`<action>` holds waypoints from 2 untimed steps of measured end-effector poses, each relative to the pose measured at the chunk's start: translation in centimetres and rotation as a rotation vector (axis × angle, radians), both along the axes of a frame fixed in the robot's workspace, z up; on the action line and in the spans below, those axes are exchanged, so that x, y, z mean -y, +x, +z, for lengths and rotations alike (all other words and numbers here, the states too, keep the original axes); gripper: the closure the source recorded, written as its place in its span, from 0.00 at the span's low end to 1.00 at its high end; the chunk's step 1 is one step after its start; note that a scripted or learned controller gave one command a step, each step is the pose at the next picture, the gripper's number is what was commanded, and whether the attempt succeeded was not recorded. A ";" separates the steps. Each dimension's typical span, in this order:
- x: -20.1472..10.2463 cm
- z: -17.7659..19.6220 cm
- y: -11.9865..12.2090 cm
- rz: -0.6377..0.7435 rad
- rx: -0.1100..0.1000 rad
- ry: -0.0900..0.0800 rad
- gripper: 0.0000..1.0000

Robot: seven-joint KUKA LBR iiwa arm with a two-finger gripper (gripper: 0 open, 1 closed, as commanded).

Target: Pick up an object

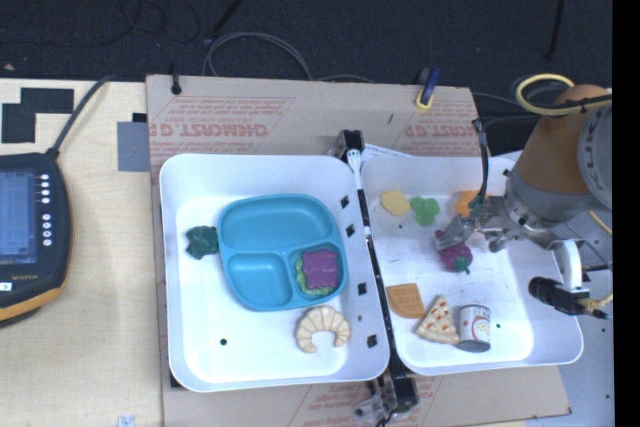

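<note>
Now claw (458,240) sits over roundish purple toy (457,258), no clear long axis.

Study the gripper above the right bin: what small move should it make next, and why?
Probably a short descent onto the purple toy. The gripper sits right at that toy in the right bin, but nothing shows clearly held, so lowering before closing seems the sensible next step.

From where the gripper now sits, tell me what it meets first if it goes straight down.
Most likely the purple toy: the gripper sits right over it in the right bin. Depth is unclear from this slanted view.
</note>
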State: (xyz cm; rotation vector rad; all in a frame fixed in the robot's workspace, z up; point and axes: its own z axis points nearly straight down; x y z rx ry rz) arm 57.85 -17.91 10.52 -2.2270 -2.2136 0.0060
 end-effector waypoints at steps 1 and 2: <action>-2.6 -1.9 2.5 0.008 0.002 0.003 0.00; -2.8 -1.8 -1.6 0.005 -0.003 0.003 0.00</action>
